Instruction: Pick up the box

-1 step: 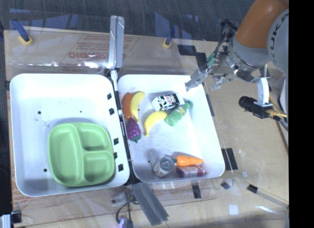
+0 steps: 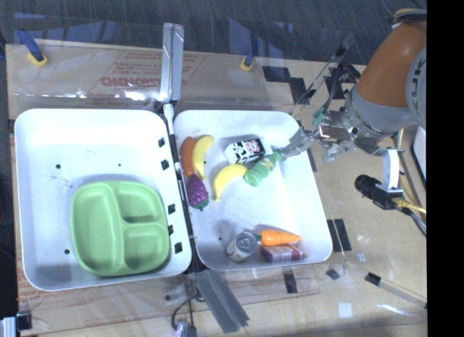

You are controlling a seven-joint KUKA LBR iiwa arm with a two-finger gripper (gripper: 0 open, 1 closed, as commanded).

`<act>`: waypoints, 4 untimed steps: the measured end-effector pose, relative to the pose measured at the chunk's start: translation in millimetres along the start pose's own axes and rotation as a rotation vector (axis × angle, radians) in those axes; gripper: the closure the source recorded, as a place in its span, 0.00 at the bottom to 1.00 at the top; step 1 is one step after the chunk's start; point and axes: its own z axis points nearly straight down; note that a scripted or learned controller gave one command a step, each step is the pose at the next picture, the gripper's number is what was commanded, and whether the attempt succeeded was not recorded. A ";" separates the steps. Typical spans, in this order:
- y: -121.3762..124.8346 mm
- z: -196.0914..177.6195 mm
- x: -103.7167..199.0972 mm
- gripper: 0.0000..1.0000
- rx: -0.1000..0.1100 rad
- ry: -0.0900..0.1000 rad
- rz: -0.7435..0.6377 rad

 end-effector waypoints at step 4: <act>-59.4 68.5 204.6 0.00 0.003 -0.001 0.022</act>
